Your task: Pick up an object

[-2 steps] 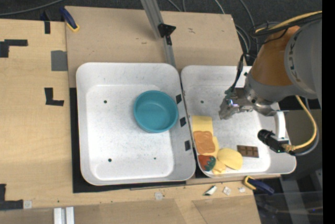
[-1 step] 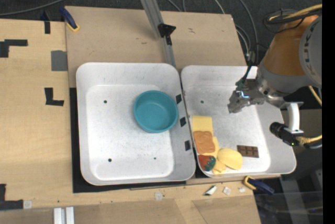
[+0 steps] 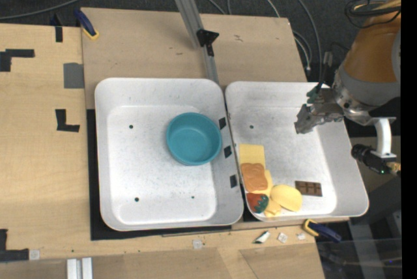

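well, the two-finger gripper (image 3: 306, 121) hangs over the right white shallow bin (image 3: 339, 160), near its upper right part, above bare floor with nothing between its tips; from here i cannot tell how wide it stands. to pick well, i judge it should travel toward the cluster at the bin's lower left and choose a piece lying apart. there a pale yellow flat slab (image 3: 252, 154) touches an orange bread-like block (image 3: 255, 176); a rounded yellow lump (image 3: 287, 197) sits near a small brown chocolate-like bar (image 3: 309, 189). the left white bin (image 3: 124, 141) holds a round teal bowl (image 3: 193, 138).
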Available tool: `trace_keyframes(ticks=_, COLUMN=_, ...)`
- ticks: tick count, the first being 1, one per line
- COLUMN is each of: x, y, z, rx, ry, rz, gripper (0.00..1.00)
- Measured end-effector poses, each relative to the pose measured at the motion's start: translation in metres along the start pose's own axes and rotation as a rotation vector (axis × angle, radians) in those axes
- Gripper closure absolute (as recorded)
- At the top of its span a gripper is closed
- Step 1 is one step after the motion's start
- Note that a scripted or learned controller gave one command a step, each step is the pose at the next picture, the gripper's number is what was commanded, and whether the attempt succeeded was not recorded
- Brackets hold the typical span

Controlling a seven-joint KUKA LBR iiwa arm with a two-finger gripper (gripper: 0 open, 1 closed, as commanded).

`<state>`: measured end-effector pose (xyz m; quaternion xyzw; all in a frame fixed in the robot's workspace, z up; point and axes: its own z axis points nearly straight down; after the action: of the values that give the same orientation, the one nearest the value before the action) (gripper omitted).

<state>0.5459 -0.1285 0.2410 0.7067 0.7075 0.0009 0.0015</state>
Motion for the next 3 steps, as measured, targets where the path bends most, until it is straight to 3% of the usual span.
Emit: trace_keyframes(ticks=3, x=0.151, y=-0.002, z=-0.007, rx=0.005, ry=0.001, rz=-0.002, gripper=1.00)
